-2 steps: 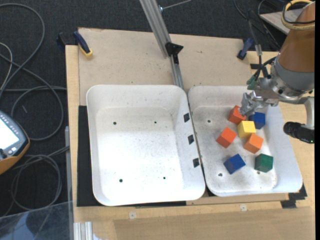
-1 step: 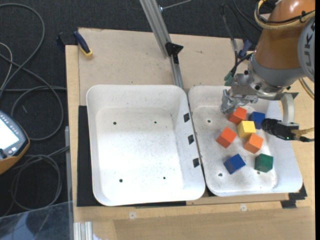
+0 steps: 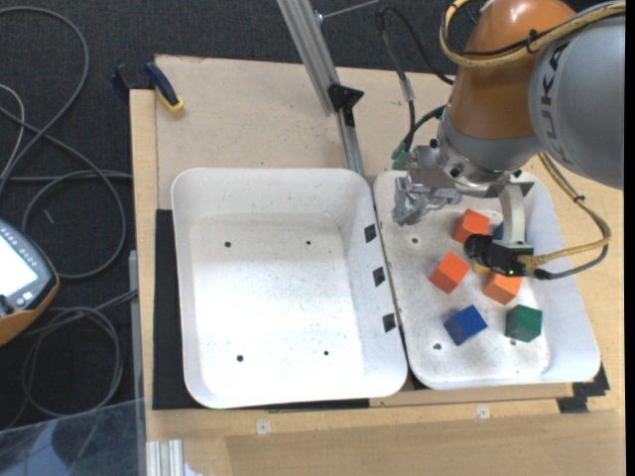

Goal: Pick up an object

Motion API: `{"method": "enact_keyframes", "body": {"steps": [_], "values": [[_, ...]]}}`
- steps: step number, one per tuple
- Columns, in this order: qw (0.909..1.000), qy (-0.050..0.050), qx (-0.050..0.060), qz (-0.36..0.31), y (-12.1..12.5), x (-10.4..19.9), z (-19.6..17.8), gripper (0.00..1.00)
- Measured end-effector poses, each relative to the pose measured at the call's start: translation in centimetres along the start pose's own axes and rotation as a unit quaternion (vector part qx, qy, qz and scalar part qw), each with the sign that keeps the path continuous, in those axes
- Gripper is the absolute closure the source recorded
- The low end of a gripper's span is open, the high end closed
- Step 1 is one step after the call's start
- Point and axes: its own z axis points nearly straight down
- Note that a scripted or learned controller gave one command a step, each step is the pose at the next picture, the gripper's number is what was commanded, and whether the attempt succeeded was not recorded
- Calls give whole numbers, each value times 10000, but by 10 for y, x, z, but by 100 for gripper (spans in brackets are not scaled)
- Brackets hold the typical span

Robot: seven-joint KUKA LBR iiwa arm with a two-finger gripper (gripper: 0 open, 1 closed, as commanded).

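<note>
In the right bin point(image 3: 566, 350) lie several small blocks. An orange block point(image 3: 448, 272) sits near the middle, another orange block point(image 3: 472, 225) lies behind it, and a third orange block point(image 3: 502, 287) rests to the right. A blue block point(image 3: 464, 324) and a green block point(image 3: 524, 322) lie toward the front. My gripper point(image 3: 410, 209) hangs over the back left part of this bin, left of the orange blocks, with nothing seen between its fingers.
The left bin point(image 3: 268, 286) stands beside the right one. A slanted metal pole point(image 3: 313, 53) rises behind the bins. A blue and yellow clamp point(image 3: 164, 85) sits at the bench's back left corner. Cables lie on the floor at left.
</note>
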Motion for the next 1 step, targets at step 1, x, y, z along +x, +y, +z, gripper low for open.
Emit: {"method": "enact_keyframes", "body": {"steps": [1], "values": [[10000,-3,-23,-3,11,56,-5,100]]}}
